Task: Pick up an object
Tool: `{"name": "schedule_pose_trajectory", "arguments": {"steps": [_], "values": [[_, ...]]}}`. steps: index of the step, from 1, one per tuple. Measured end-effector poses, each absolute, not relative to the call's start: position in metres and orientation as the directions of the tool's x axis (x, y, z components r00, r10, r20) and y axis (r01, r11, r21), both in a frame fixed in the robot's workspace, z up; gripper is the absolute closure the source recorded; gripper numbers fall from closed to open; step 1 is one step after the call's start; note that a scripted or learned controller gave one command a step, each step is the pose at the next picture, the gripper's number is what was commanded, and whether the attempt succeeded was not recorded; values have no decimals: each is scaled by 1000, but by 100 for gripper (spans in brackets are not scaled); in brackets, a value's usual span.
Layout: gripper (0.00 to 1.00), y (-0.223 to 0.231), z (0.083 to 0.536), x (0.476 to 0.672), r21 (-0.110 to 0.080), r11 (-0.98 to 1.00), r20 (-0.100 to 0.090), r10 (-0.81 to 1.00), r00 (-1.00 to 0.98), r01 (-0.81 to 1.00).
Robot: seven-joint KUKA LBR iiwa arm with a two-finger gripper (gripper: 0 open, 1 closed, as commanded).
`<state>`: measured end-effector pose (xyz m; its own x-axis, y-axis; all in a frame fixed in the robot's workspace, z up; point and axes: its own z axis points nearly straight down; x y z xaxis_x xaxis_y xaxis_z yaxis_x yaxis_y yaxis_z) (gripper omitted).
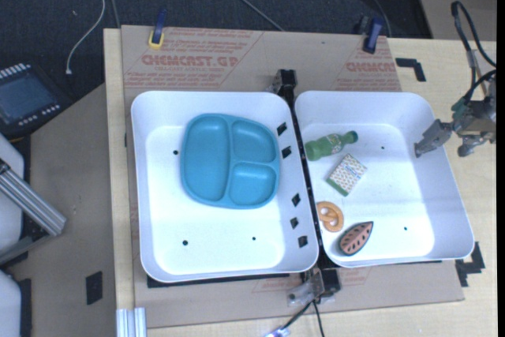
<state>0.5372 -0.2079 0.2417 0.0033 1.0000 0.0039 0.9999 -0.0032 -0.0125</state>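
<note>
Here, claw (443,134) at right bin's (442,193) edge, green bottle (331,144) (lying flat) well apart

The gripper (442,136) at the right bin's (442,193) rim is cut off by the frame's edge, its fingers too small to read.

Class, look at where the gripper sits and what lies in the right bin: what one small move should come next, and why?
Probably a short move left and down toward the green bottle. The gripper hangs at the right bin's right wall, holding nothing, and the bottle lies apart from the patterned packet, pretzel and leaf-shaped piece.
</note>
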Motion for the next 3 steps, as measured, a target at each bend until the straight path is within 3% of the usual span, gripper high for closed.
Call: {"name": "schedule_pose_trajectory", "arguments": {"steps": [1,3], "values": [[0,-207,248,540,0,0,1,1000,0,1000],[0,-210,125,546,-6,0,3,1000,0,1000]]}}
